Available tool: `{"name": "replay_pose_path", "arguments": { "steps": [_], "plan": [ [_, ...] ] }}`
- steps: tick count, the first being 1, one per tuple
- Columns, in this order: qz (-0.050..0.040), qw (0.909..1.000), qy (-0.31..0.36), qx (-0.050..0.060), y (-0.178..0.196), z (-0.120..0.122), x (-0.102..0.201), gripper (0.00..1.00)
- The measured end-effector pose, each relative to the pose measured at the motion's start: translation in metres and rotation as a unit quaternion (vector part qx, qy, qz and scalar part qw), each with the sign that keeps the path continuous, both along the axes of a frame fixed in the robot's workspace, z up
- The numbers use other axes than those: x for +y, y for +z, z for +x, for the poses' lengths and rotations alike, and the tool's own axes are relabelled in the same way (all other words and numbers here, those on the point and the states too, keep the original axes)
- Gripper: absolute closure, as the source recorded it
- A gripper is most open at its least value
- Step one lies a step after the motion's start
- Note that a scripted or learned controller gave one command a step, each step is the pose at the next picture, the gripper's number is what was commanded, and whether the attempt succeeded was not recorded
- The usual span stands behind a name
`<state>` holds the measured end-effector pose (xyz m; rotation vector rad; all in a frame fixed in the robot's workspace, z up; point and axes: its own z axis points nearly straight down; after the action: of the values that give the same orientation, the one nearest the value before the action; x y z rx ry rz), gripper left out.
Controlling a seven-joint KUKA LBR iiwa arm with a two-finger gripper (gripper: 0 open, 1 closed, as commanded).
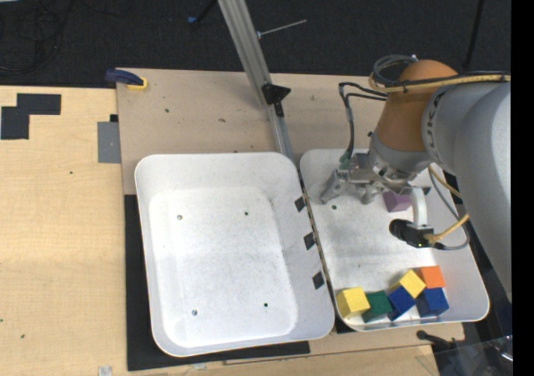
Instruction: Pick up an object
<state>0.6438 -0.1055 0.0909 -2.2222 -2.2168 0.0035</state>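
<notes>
1. Nearest the camera, along the front rim of the right bin [476,303], sits a tight cluster of blocks: a yellow block [354,300], a green block [377,306], a second yellow block [411,283], a blue block [401,303], an orange block [431,276] and a dark blue block [432,303]. They touch or nearly touch one another, and any of them could serve as the object to pick up.

2. Largest risk, as I judge it: the cluster is so packed that fingers coming down on one block would likely land on a neighbour, shove the group against the bin wall, or pinch two at once and drop both.

3. Second risk: the gripper [360,176] hangs over the far end of the right bin, well apart from the cluster, so closing there would catch nothing. A purple block [397,198] lies just beside the wrist, partly hidden under it. It is the closest candidate, but the arm's own bulk and the black cable [417,235] looping nearby could nudge it aside.

4. Whether the fingers are spread or pressed together I cannot tell. No block shows between them.

5. Containers, larger first: the left bin [219,251] shows bare white floor with a few dark specks. The right bin holds the purple block and the front cluster. Both bins rest on the table [58,224].
</notes>
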Motion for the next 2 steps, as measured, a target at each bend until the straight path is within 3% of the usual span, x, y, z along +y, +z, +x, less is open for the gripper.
{"name": "replay_pose_path", "arguments": {
  "steps": [1,2],
  "plan": [
    [0.0004,1.0000,-0.002,0.000,0.010,0.000,-0.001,1.00],
    [-0.0002,1.0000,-0.001,-0.003,0.053,0.001,-0.001,1.00]
  ]
}}
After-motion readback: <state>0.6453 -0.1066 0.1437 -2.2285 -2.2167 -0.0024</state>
